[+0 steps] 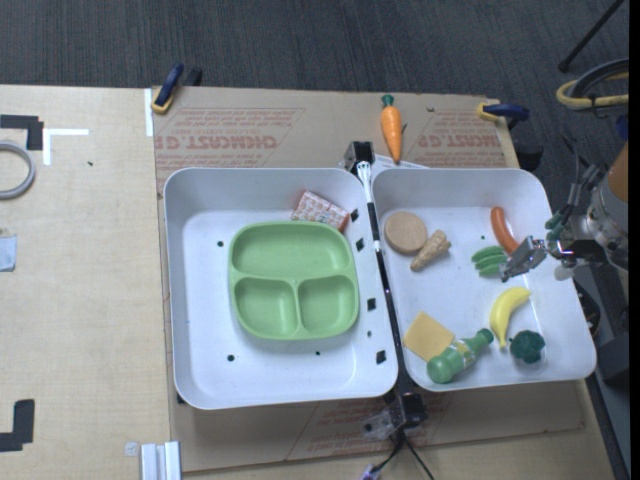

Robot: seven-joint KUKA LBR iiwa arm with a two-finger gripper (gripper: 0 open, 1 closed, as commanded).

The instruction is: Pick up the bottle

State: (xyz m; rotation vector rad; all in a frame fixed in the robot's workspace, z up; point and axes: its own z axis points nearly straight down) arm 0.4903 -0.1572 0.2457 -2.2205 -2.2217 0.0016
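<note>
The bottle [458, 358] is green with a narrow neck. It lies on its side near the front edge of the right bin [455, 293], its neck pointing up and to the right. A yellow cheese slice [428, 336] touches its left side. My gripper [522, 260] hangs over the right part of the same bin, above a green pea pod [488, 259] and just up from a banana [507, 313]. It stands well apart from the bottle, up and to the right of it, and nothing shows in it.
The right bin also holds a broccoli [527, 345], a red sausage [504, 229], a round biscuit [406, 232] and a tan cone [430, 251]. The left bin [195, 298] holds a green divided plate [295, 281] and a small packet [320, 208]. A carrot [390, 128] lies behind the bins.
</note>
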